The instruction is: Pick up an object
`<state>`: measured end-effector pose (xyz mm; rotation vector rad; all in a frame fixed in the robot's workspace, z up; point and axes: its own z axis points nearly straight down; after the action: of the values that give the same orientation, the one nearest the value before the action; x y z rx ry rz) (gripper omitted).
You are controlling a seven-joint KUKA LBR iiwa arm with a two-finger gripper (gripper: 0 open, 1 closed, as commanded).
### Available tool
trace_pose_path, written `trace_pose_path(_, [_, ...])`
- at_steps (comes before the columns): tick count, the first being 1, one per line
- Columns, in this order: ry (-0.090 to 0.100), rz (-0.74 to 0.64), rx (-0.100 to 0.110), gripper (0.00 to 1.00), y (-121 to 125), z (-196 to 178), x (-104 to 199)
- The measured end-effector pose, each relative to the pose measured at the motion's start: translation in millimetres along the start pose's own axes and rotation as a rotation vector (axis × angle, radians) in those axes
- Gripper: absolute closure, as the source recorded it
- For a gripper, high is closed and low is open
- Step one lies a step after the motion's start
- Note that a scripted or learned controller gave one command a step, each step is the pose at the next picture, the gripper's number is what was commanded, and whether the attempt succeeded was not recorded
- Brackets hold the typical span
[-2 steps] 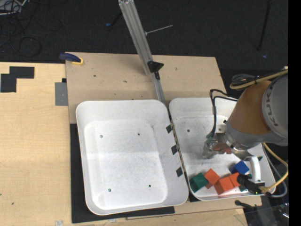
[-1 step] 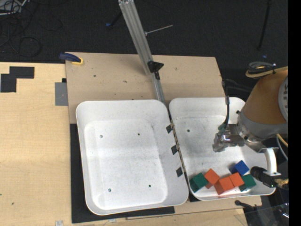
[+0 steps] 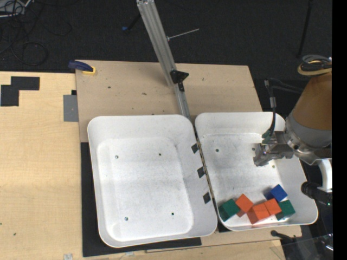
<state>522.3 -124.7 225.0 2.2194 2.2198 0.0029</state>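
Several small blocks lie bunched at the near edge of the right bin (image 3: 233, 131): a green block (image 3: 229, 208), an orange block (image 3: 244, 203), a larger orange block (image 3: 260, 211), a blue block (image 3: 277, 192) and another green block (image 3: 286, 208). My gripper (image 3: 264, 155) hangs over the right side of that bin, well behind the blocks and apart from them. Nothing shows between its fingers.
The left bin (image 3: 143, 177) sits beside the right one, joined by black clips along the shared rim. A slanted aluminium rail (image 3: 161, 47) rises behind the bins. A blue and yellow clamp (image 3: 81, 66) lies at the bench's far left corner.
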Motion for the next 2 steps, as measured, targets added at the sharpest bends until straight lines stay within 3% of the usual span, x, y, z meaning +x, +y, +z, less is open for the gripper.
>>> trace_pose_path(2, [0.003,-0.004,0.006,1.00,35.6,14.0,106.7])
